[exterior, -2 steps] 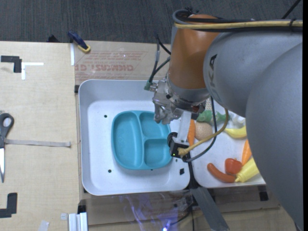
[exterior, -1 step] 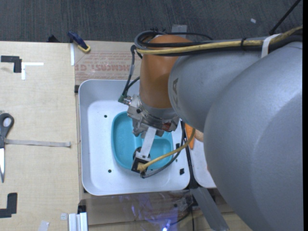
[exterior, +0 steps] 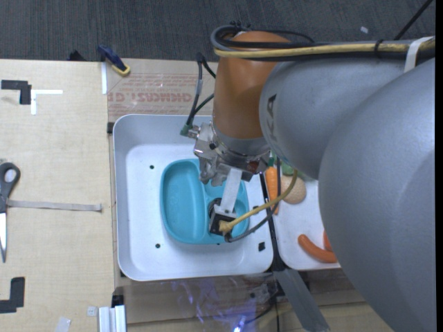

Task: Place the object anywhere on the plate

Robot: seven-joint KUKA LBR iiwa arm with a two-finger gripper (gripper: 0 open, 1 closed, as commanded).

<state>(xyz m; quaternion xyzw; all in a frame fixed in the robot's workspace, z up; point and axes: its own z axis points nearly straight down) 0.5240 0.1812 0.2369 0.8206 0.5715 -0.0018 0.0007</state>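
Okay, gripper (exterior: 213, 177) sits low over the left bin (exterior: 138, 206), right above the plate (exterior: 181, 199). Plate is teal, oval, lying flat on the bin floor, roughly mid-bin. Gripper is over the plate's right half, near its right rim. Whether it is open or closed: cannot tell, the wrist and cabling cover it from this angle, and I can't make out anything held.

Arm (exterior: 360, 151) comes in from the right, grey, with the orange band (exterior: 239, 88) just above the wrist. It covers most of the right bin (exterior: 297, 220).

Loose items all lie in the right bin. Carrot (exterior: 272, 182) is by the divider between the bins, running lengthwise along it. Beige lump (exterior: 294, 194) is just beside the carrot, touching or nearly so. Sausage (exterior: 315, 249) is near the bin's front edge, partly under the arm. Which one is the task object: cannot tell. All three are apart from the plate, in the other bin.

Outside the bins: scissors (exterior: 7, 185) at the far left of the bench (exterior: 55, 151), and a blue clamp (exterior: 114, 59) by the back left corner of the left bin.
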